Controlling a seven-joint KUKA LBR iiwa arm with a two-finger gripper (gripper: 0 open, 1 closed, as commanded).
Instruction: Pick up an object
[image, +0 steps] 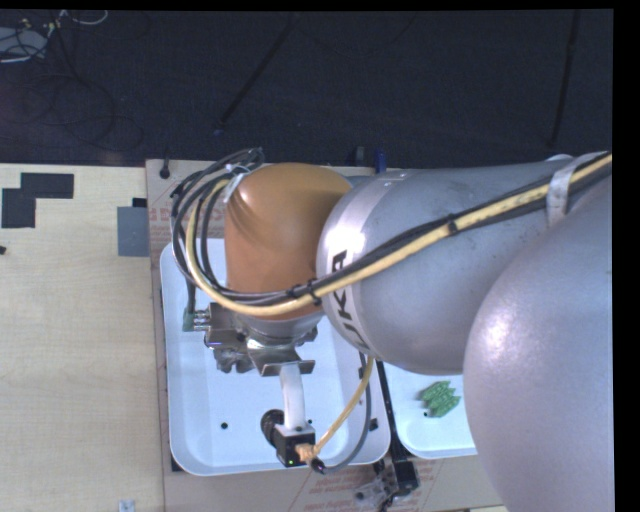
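Nearby, green object (440, 398) in right bin (415, 432)

1. Black block lettering (338, 288) is running down the grey housing of the arm (430, 290), beside the orange band (275, 230). It is looking like the KUKA brand name, though a yellow cable (400, 250) is crossing it and hiding some letters.
2. Faint reddish print (335, 488) is showing on the bench (80, 350), just beyond a white bin's rim (190, 455), too small to read.

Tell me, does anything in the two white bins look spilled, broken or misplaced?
Nothing stands out. The small green lumpy object lies alone in the right shallow white bin; no spill or damage shows.
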